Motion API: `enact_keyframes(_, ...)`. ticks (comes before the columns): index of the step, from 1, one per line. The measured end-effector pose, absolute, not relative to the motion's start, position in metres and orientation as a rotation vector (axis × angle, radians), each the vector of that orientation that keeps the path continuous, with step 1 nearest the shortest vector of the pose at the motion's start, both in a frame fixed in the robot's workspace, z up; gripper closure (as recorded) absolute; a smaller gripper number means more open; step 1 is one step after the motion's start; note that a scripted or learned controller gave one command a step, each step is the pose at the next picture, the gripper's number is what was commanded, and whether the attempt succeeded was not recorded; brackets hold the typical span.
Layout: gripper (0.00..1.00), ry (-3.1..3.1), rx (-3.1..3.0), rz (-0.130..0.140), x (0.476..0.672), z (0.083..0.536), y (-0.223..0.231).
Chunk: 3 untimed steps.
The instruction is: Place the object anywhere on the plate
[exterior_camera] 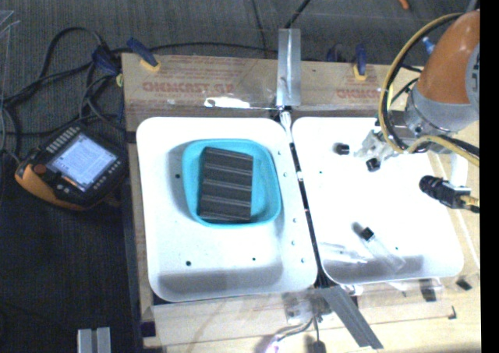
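Note:
A dark grey ribbed block [226,184] lies flat on the blue plate [269,192] in the left bin [160,219], covering most of the plate's middle. My gripper [357,155] hangs over the back of the right bin [425,227], well to the right of the plate and apart from the block. Its two dark fingertips [341,148] stand apart with nothing between them, so it is open. The grey arm with its orange band [458,51] comes in from the upper right.
A small clear piece with a black end [374,242] lies near the right bin's front. A black fitting with cables [438,186] juts in at the right. A metal post [289,71] stands behind the seam between the bins.

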State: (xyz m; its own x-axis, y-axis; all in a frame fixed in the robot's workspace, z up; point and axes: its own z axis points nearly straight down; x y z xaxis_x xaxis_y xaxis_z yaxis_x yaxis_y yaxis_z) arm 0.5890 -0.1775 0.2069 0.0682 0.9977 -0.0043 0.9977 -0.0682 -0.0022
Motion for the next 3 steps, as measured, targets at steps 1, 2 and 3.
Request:
enact_keyframes(1,0.0,2.143,2.295,-0.007,0.589,0.207,-0.177)
enact_keyframes(2,0.0,2.012,2.414,-0.006,0.539,0.191,-0.201)
enact_keyframes(3,0.0,1.993,2.433,-0.005,0.488,0.182,-0.123)
